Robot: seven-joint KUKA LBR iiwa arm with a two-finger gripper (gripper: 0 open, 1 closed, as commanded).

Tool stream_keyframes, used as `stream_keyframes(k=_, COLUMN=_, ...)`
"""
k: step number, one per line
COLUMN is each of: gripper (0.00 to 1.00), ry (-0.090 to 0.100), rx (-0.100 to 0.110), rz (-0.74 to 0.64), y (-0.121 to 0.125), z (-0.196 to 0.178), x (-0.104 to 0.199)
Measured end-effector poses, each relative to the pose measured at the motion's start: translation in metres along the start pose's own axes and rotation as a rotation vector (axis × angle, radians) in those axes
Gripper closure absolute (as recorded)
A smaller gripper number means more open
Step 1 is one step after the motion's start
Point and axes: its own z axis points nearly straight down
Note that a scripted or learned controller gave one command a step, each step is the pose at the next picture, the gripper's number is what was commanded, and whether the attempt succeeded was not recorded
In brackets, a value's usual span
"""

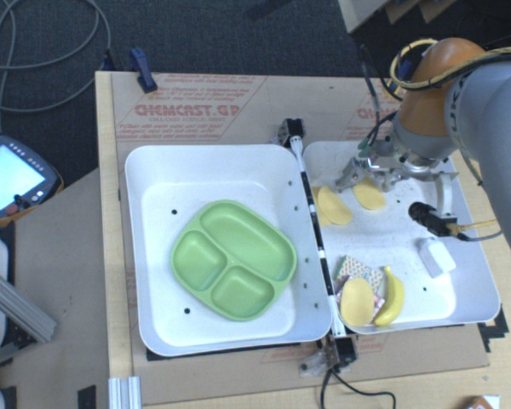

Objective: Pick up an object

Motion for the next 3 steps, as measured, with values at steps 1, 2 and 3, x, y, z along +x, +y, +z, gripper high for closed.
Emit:
stream_keyframes(k=1, gripper=1.0, ry=-0.001, rx=-0.002, rz=0.0, y=0.001, z=-0.01, x=0.0)
stream_keyframes(k=2, gripper=0.0, ry=0.0, rx=-0.002, rz=0.001, y=0.001, z=-0.01, x=0.0)
stream_keyframes(k=3, gripper=0.0, ry=0.001, rx=0.003, rz=0.0, y=-0.001, z=0.0, x=0.007)
